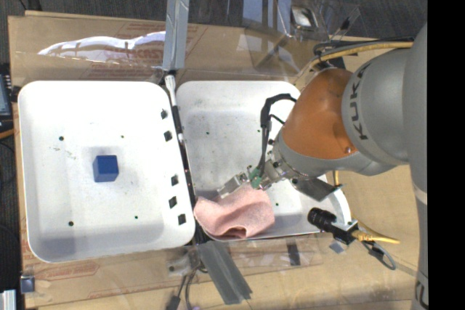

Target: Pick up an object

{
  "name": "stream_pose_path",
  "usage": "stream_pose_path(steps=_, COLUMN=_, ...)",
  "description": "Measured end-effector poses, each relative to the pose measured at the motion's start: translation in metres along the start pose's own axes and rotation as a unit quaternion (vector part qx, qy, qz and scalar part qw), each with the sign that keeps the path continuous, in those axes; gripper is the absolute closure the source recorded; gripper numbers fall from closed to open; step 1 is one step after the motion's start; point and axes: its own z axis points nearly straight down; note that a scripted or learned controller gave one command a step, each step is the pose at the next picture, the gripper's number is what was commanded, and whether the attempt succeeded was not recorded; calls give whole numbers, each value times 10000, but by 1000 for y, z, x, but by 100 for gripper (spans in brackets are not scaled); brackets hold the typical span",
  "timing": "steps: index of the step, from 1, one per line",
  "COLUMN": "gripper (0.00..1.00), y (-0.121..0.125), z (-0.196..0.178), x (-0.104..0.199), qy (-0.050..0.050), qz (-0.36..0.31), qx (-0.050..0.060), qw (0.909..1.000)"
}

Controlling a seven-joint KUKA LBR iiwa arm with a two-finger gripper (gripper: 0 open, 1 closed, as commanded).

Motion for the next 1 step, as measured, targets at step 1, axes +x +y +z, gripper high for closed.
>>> stream_pose_path(steps=1, gripper=0, y=13, z=68, x=-4, qy=7, qz=-192, qx=2, qw=9998)
